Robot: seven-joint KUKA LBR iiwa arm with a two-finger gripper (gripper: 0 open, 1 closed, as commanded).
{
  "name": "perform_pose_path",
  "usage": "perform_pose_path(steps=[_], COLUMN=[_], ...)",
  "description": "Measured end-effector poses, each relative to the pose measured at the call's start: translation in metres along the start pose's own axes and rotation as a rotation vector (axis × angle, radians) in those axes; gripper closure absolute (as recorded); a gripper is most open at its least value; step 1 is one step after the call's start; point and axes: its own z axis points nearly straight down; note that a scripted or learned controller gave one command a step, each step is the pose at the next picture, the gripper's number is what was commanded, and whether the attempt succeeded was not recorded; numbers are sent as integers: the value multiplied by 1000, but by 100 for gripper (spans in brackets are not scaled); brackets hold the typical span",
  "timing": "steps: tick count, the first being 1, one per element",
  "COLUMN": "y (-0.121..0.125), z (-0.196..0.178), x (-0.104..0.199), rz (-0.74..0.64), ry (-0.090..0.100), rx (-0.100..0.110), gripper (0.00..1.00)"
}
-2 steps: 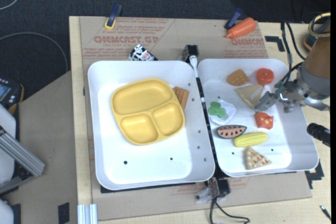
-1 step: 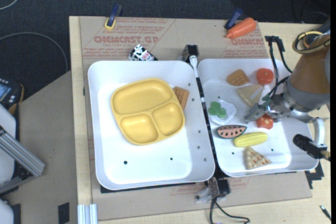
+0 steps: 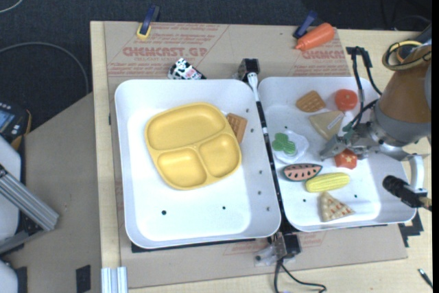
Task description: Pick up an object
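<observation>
— Gripper (image 3: 341,145) low in the right bin (image 3: 394,216); whether it's clenched or released, I cannot tell.

— Nearest target?

— Red strawberry toy (image 3: 346,159), just beside it at five o'clock; corn (image 3: 327,182) lies beyond, lengthwise left-right.

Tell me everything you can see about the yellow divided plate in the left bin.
The yellow divided plate looks like glossy moulded plastic with rounded corners and three compartments: one long, two smaller. It lies flat, right side up, turned at a slant on the floor of the left bin. A brown waffle-like toy piece sits against its right edge.
</observation>
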Motion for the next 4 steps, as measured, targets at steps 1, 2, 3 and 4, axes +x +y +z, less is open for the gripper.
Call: perform_pose_path(steps=[1, 2, 3, 4], y=[1, 1, 7, 8], z=[-11, -66, -114, -142], x=[0, 10, 3, 2], rz=[0, -3, -2, -2], ry=[-1, -4, -5, -4], rx=[-3, -9, -10, -9], gripper=[100, 100, 100, 100])
